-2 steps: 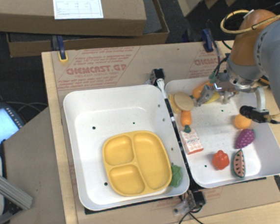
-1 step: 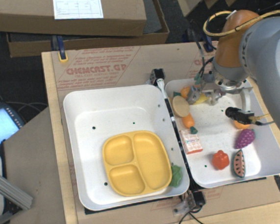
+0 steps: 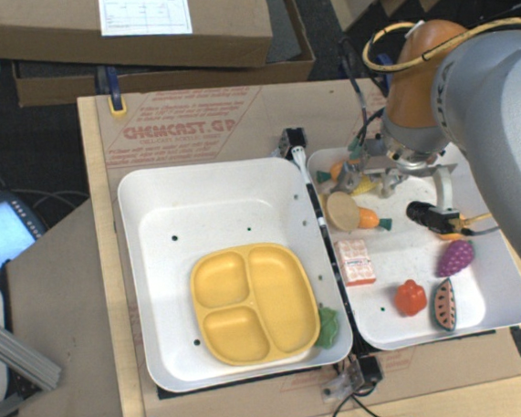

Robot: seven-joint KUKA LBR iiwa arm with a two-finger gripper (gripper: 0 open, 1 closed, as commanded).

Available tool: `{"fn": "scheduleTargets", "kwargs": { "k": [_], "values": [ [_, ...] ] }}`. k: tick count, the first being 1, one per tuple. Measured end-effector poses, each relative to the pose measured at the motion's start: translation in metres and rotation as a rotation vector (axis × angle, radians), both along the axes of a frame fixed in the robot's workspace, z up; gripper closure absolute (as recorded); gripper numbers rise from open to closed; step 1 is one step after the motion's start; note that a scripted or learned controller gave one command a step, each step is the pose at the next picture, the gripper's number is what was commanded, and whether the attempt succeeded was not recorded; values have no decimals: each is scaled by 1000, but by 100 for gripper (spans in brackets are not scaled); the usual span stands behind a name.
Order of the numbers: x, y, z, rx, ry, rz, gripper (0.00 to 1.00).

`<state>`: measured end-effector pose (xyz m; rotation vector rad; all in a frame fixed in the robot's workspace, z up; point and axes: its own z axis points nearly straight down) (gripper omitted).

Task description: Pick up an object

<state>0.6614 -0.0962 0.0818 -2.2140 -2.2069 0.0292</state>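
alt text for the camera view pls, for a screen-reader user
The grey arm's gripper reaches into the right bin over toy food: a red pepper, purple grapes and a watermelon slice. The left bin holds a yellow divided tray.

Cardboard box lies behind white bins

A yellow plate sits in a white bin; nearby are purple grapes, a red pepper and a striped watermelon slice

A green item, perhaps lettuce, hides behind the yellow tray.
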Motion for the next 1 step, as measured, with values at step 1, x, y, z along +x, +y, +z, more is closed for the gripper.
{"fn": "scheduleTargets", "kwargs": {
  "k": [1],
  "values": [
    [-2,0,8,2,7,-1,100]
  ]
}}
